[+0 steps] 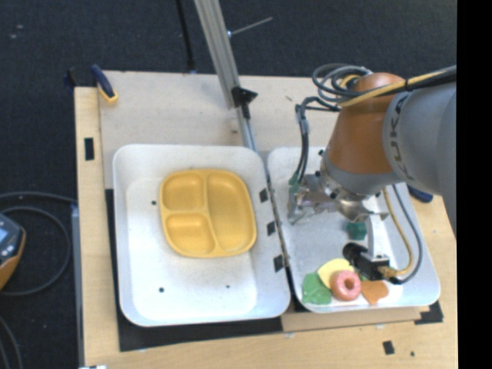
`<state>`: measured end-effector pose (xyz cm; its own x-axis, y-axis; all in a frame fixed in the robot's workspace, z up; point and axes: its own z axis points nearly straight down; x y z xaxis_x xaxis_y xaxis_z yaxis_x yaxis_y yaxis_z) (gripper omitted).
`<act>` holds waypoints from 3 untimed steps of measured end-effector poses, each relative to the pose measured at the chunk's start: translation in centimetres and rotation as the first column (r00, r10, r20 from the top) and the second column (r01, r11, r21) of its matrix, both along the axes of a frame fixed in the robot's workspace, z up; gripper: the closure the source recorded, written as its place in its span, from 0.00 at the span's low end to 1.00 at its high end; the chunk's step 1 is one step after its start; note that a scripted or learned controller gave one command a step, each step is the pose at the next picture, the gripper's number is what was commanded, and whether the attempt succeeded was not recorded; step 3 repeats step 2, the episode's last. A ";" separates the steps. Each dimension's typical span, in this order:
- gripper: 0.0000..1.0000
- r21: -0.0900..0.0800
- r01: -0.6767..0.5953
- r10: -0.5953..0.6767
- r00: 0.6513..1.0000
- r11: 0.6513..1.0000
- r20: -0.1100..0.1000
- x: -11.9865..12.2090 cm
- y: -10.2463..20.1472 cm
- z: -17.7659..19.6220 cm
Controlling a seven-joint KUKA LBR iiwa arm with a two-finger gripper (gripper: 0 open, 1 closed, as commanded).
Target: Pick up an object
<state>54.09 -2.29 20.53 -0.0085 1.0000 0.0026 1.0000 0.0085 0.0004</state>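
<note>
My gripper hangs low over the left part of the right bin, close to the wall between the two bins. Nothing shows in its grasp. Toy food pieces lie bunched in that bin's near right corner: a green piece, a yellow piece, a pink donut and an orange piece. A small teal object lies just right of the gripper, partly under the wrist. The arm's orange band covers the far part of the bin.
The left bin holds a yellow divided plate in its far half. A metal pole rises slanted behind the bins. A blue-and-yellow tool lies at the bench's far left corner.
</note>
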 end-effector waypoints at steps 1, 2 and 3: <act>1.00 0.000 0.000 0.000 1.000 1.000 0.003 -0.6 5.4 1.9; 1.00 -0.001 0.000 0.000 1.000 1.000 0.001 -1.1 11.2 1.7; 1.00 -0.001 0.000 0.000 1.000 1.000 0.001 -1.1 11.2 1.7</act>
